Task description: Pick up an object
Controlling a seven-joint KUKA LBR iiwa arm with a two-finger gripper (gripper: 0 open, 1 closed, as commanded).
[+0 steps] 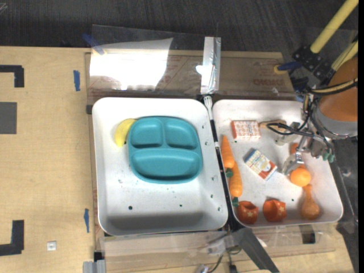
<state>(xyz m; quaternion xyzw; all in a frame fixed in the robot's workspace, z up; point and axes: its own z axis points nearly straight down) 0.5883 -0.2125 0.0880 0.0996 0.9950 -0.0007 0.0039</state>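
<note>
The tool (296, 159) hangs just above an orange (300, 177); whether it's clenched, I cannot tell. Around it: two cartons (245, 129), two tomatoes (248, 211), perhaps one carrot (230, 166).

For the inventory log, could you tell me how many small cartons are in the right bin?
2: one carton near the bin's far-left side, another tilted carton at the middle; none looks hidden.

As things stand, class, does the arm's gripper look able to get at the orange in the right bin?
Probably yes. The gripper hangs right above the orange in the right bin, and nothing lies over the fruit; the small carton sits apart to one side.
</note>
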